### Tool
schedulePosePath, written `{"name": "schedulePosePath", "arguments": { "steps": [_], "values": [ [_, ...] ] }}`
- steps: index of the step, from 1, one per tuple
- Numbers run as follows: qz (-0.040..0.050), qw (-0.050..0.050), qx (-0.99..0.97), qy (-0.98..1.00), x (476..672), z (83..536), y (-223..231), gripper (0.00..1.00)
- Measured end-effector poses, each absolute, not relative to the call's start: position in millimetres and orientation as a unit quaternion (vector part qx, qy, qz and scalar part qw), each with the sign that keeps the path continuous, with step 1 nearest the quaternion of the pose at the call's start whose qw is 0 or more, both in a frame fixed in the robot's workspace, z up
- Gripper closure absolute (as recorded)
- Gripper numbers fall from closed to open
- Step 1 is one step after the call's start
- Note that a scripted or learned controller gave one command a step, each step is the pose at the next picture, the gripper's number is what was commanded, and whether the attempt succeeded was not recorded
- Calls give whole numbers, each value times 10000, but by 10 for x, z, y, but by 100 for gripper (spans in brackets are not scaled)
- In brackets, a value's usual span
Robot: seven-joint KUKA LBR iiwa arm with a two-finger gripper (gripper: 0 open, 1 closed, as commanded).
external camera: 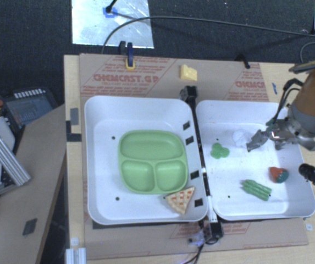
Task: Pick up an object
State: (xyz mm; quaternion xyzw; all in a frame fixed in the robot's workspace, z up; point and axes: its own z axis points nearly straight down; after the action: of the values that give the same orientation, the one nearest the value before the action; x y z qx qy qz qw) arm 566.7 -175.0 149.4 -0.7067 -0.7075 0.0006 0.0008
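The gripper hovers in the right bin, whether apart or together I cannot tell – seemingly mid-approach; strawberry just below it, green piece left – next, descend over one

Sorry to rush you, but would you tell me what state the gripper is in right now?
Gripper: over the right bin, near a small pale object; whether it is open or closed cannot be told.

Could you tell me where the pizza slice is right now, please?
The pizza slice lies in the left bin, near its front right corner, just beside the green divided plate.
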Motion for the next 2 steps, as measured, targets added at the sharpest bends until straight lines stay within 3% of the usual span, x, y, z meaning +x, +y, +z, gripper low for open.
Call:
{"name": "schedulePosePath", "arguments": {
  "steps": [2],
  "values": [
    [1, 1, -7067, -7075, 5747, 839, -1783, 0]
  ]
}}
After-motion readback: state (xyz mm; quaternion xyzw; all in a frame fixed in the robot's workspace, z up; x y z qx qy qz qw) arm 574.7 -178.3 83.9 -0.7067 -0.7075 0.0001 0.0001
